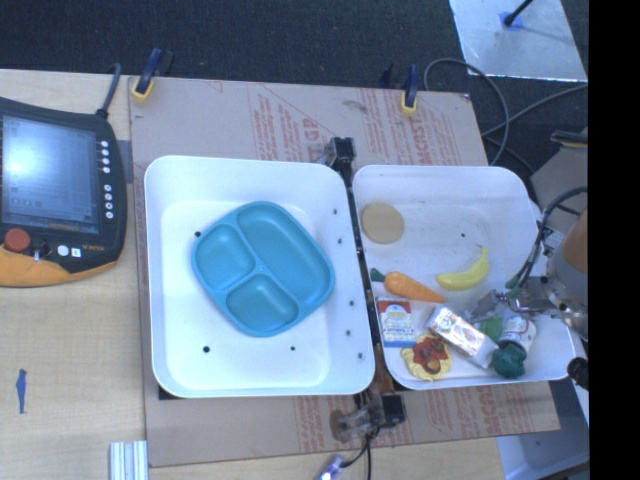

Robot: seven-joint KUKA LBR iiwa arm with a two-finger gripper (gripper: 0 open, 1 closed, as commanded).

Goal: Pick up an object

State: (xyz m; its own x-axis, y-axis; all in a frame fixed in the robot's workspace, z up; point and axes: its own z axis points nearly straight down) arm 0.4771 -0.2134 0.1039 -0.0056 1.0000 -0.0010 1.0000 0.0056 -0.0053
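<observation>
Down front, clamp (pixel 365 420) on the board edge, between the two bins. Left bin (pixel 170 368) holds just a blue plate (pixel 262 266), three sections. Right bin (pixel 440 180) has all the pickable stuff: cookie (pixel 382 223), carrot (pixel 412 287), banana (pixel 466 271), carton (pixel 397 320), wrapped bar (pixel 458 333), red-yellow toy (pixel 428 356), green thing (pixel 508 360). Gripper (pixel 512 310) sits low at that bin's right side, just beside bar and green thing — open or closed, can't tell. Tablet (pixel 55 203) way off left.

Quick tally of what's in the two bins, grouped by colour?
Blue: 1, divided plate
Tan: 1, round disc
Yellow: 1, banana
Orange: 1, carrot
Red and white: 1, small carton
Red and yellow: 1, flat item
Silver: 1, wrapped packet
Green: 1, lump
Total: 8
</observation>
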